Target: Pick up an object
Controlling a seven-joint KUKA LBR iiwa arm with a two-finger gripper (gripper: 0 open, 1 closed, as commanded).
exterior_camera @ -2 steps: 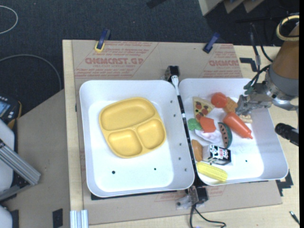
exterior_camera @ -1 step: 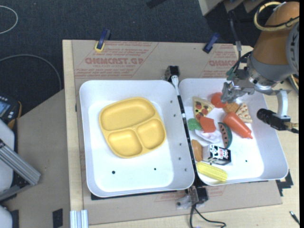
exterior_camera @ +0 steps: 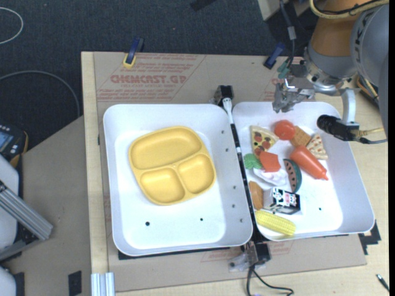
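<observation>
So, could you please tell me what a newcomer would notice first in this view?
Probably the yellow tray, lying alone in the left bin. Next, the heap of toy food in the right bin: a pizza slice, a carrot, corn. The gripper hangs over that bin's far edge.

Your grey KUKA arm (exterior_camera: 370,36) comes in from the upper right corner of the camera view, its broad orange band (exterior_camera: 336,26) sitting just above the wrist. Below the band, the silver-grey wrist section (exterior_camera: 327,76) narrows and angles down and to the left. At its end you see the small metal two-finger gripper (exterior_camera: 284,103), pointing downward and hanging low. Nothing is visible between its tips. The tips are too small and dark against the wrist hardware for you to judge their spacing.
</observation>
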